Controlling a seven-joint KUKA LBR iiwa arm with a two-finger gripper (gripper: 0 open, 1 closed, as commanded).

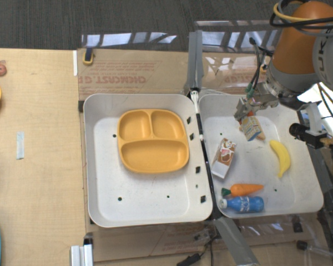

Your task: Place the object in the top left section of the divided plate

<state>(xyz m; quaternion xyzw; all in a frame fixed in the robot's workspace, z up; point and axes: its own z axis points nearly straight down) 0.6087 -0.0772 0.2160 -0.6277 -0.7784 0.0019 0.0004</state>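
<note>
One gripper (245, 111) (finger state unclear) sits above a small packet (252, 128), right bin (299, 204); divided plate (153, 140) left of centre

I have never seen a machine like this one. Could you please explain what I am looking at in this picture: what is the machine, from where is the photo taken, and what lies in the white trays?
The photo comes from one fixed camera above the bench, looking down at a slant. The machine is a grey robot arm with an orange band, reaching in from the right. At its end is the claw, the part that grasps. It is just above a small tan snack packet in the right white bin; whether it grips the packet cannot be told.

That bin also holds a yellow toy banana, a small brown and white carton, an orange toy carrot and a blue bottle lying on its side.

The left white bin holds a yellow divided plastic plate with three sections. One object should go into its top left section.
</note>
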